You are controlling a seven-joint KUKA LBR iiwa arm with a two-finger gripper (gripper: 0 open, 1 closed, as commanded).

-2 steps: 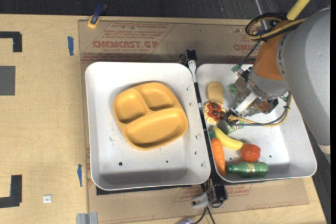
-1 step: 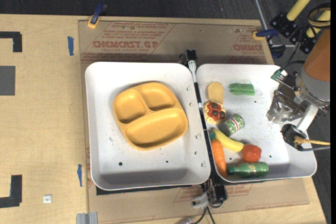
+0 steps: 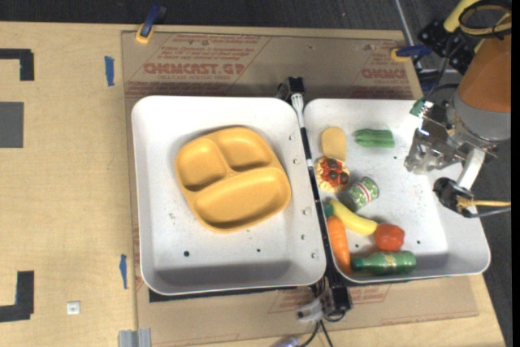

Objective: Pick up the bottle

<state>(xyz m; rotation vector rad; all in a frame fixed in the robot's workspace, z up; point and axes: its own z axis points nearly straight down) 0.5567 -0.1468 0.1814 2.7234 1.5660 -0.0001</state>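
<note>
A yellow divided plate (image 3: 233, 187) lies upside down in the left bin (image 3: 154, 199). In the right bin (image 3: 463, 244), a banana (image 3: 355, 218) sits between a carrot (image 3: 339, 242) and a small can (image 3: 361, 193), with a tomato (image 3: 390, 237) just beside it and a green pickle (image 3: 374, 138) near the far wall.

My arm reaches in from the right.
Its orange band sits above the grey wrist, and my tool (image 3: 433, 152) hangs low, pointing down-left.
</note>
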